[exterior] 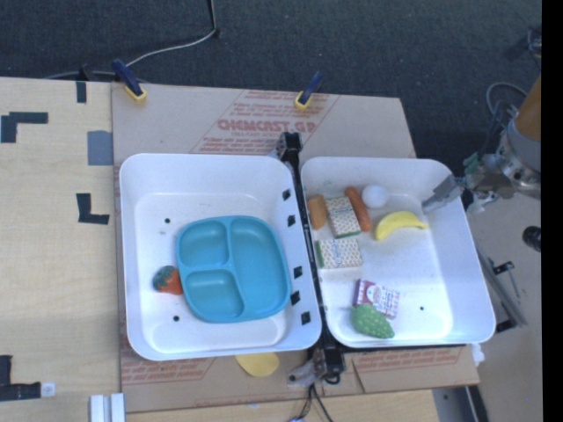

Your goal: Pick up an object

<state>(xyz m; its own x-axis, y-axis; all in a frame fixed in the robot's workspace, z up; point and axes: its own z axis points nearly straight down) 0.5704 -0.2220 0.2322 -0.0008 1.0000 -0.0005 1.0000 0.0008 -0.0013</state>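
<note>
While left bin [141,178] holds tray [233,266], right bin [466,271] holds banana [400,225]

two white bins sit side by side on cardboard. the left bin [141,236] holds a blue divided tray [233,266] with a small red and green toy [166,279] just beside it. the right bin [466,280] holds a banana [400,225], a white ball [375,196], a carrot [357,207], two patterned blocks [341,233] and a green piece [372,322]. the gripper [447,192] hovers over the right bin's far right rim, near the banana
</note>
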